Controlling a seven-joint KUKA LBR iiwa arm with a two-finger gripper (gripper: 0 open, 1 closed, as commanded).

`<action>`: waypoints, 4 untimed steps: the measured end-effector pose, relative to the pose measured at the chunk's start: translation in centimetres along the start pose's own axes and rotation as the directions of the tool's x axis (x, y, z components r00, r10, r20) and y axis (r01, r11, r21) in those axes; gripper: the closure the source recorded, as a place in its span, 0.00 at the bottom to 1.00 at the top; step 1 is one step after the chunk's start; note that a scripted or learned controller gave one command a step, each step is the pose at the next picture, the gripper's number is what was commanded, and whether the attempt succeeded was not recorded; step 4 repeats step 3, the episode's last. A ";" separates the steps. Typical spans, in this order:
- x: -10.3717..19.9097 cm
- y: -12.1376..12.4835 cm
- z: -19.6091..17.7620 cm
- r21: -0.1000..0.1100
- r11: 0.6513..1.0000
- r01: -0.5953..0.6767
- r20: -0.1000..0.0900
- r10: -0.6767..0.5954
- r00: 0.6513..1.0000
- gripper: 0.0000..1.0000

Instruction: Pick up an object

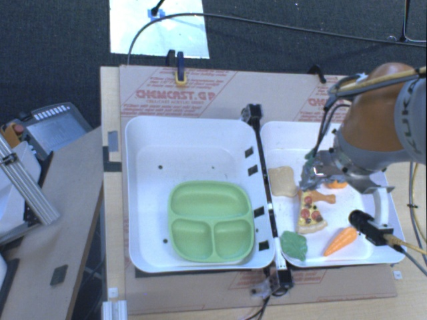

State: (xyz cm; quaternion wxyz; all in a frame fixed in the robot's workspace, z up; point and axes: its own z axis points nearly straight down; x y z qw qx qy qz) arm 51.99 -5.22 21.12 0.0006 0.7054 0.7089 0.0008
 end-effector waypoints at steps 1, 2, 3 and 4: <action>4.4 -0.2 -0.9 0.000 1.000 0.002 0.000 -0.002 1.000 1.00; 9.1 -0.2 -0.8 0.000 1.000 0.001 -0.001 -0.001 1.000 1.00; 14.1 -1.0 -0.2 0.001 1.000 0.002 -0.001 -0.002 1.000 1.00; 14.1 -1.0 -0.2 0.001 1.000 0.002 -0.001 -0.002 1.000 1.00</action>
